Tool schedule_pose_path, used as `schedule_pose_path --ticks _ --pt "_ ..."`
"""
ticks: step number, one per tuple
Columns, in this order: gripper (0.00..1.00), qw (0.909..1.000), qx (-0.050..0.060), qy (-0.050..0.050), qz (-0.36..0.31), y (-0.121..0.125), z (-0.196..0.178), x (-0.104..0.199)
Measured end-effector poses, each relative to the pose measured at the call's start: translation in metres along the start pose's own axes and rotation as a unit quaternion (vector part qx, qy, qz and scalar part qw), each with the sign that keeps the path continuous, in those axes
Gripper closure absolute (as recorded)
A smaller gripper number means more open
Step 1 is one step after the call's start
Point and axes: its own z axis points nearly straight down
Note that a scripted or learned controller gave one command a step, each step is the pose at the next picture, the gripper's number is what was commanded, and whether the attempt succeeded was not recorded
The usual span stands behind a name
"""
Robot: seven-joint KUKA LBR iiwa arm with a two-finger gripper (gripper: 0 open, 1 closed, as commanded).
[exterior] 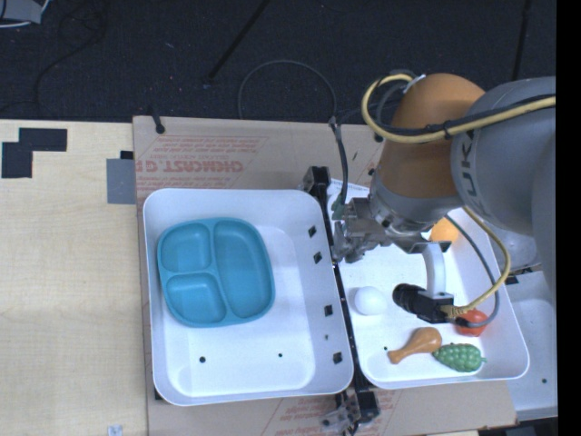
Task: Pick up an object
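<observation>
Now the white ball (369, 300) lies near the hand (349, 236), not touching.

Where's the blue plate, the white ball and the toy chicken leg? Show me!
blue divided plate (216, 272), camera view, left bin: near its middle, where the dividers meet.
white ball (369, 300), camera view, right bin: its middle.
toy chicken leg (421, 341), camera view, right bin: its fat, meaty end.

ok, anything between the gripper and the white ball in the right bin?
Nothing visible. The gripper hangs by the inner wall of the right bin; the white ball lies just nearer the camera, bare floor between. The drumstick sits off to the side.
</observation>
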Motion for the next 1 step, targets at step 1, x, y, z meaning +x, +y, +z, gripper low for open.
schedule_pose_path --ticks 1 --pt "1.00 1.0000 0.000 0.000 0.000 -0.0076 0.0092 0.0506"
